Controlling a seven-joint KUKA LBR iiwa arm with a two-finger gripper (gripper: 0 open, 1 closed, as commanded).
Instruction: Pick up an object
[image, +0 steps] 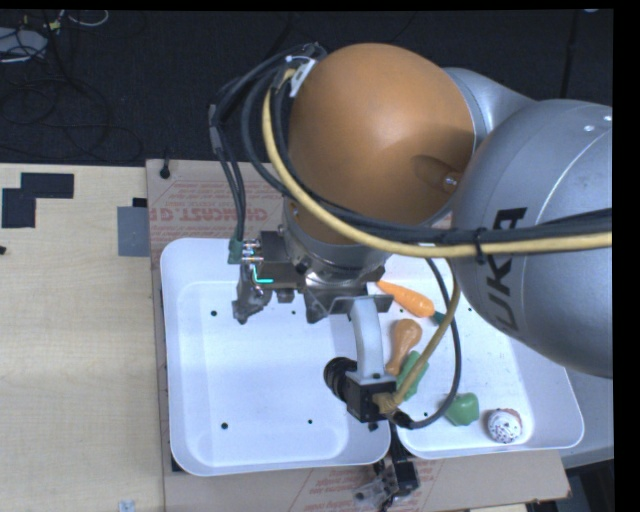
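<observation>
My gripper (281, 308) hangs over the far part of the left bin (190, 380). Its two fingers stand apart, open, with bare white bin floor between them. In the right bin (545, 395) lie an orange carrot (406, 297), a tan pear-shaped piece (404, 340), a thin green piece (413, 374), a green block (463, 408) and a small white and brown ball (505, 425). All of these lie to the right of the gripper, apart from it. The arm's big orange and grey body hides the far side of the right bin.
Both bins sit on a brown cardboard sheet (200, 200) on the pale wooden bench (70, 330). Black and grey marks (130, 230) show on the bench at the left. A yellow cable (435, 335) loops down over the right bin.
</observation>
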